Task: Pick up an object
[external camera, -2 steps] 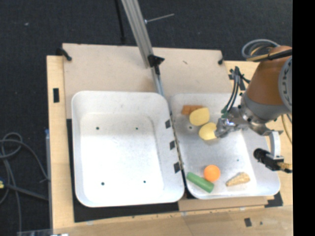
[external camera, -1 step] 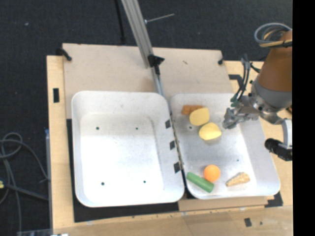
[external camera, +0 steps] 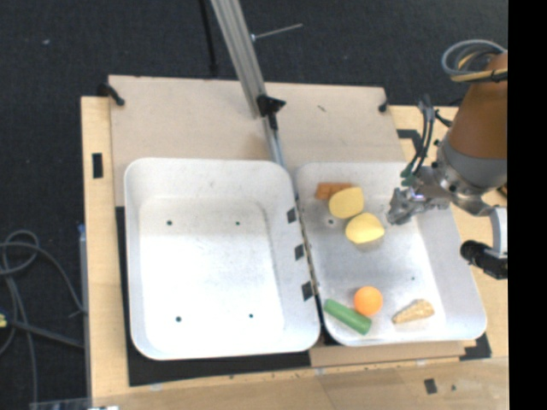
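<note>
Tool hovering over the right bin, objects lying loose.
You are seeing the tool (external camera: pixel 402 205) hanging over the right bin (external camera: pixel 444 263), just right of two yellow pieces (external camera: pixel 355 216); whether it is apart or together you cannot tell. An orange ball (external camera: pixel 368 300), green cylinder (external camera: pixel 347 316) and tan wedge (external camera: pixel 413 312) are lying near the front rim.

White bins (external camera: pixel 214 178); two yellow pieces (external camera: pixel 346 202); orange ball (external camera: pixel 368 300); green cylinder (external camera: pixel 347 316); tan wedge (external camera: pixel 414 312)

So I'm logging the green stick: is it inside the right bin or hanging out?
Inside. The green stick lies flat on the right bin's floor near its front left corner, beside the orange ball.
</note>
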Controlling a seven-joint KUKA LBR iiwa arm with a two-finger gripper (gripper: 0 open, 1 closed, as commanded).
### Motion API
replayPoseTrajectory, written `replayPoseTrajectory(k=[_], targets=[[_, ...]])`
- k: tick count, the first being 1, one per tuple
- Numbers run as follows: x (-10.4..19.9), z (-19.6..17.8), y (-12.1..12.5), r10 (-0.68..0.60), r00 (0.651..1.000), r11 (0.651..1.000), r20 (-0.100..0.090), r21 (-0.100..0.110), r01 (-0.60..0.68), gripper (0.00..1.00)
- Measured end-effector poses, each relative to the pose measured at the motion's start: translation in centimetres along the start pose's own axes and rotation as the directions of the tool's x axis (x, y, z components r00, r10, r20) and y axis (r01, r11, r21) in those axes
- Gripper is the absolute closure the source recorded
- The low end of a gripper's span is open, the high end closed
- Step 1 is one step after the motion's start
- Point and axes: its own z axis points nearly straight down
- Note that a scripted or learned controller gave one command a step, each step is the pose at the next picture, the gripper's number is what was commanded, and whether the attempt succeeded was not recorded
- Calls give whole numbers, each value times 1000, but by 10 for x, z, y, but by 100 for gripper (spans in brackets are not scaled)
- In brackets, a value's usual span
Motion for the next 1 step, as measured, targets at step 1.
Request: replayPoseTrajectory(k=[1], targets=[[62,-3,-1,-3,1000,1000,-3,0,3,100]])
